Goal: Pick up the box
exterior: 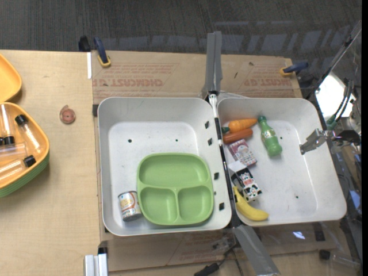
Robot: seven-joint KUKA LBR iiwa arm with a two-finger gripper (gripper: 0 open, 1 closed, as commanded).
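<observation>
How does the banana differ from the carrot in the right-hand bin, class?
The banana is yellow and curved; the carrot is orange, straight and tapered. The banana lies at the near end of the right bin, next to a small carton; the carrot lies at the far end, just above a red-brown sausage. Both lie flat along the bin's left wall.

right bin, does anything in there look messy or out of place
Nothing spilled or damaged. The items crowd the right bin's left wall: carrot, green bottle lying down, box askew, banana.
</observation>
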